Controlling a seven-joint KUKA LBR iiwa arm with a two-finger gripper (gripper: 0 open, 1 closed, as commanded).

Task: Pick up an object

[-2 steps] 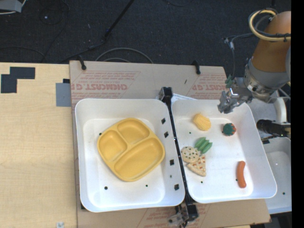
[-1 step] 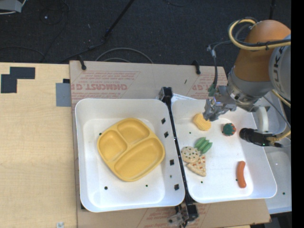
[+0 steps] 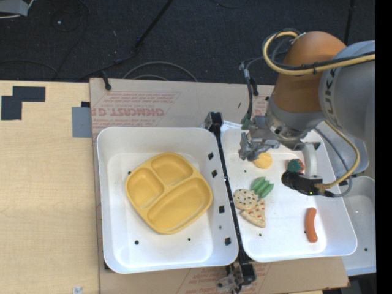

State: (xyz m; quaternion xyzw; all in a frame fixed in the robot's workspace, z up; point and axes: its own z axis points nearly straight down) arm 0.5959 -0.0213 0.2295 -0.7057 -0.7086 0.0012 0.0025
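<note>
Yellow toy food (image 3: 263,160) lies near the back of the right bin (image 3: 340,241), with the gripper (image 3: 252,152) lowered beside it, jaws spread and gripping nothing, so the pick remains undone.

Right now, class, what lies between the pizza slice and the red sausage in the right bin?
In the camera view, only bare white bin floor lies between the pizza slice and the red sausage.

The arm (image 3: 331,84) is cut off by the right edge; its wrist hides part of the right bin (image 3: 343,241) — the far rim; the gripper's (image 3: 251,154) finger gap is unclear; the yellow piece (image 3: 263,160) beside it is too blurred to name.
</note>
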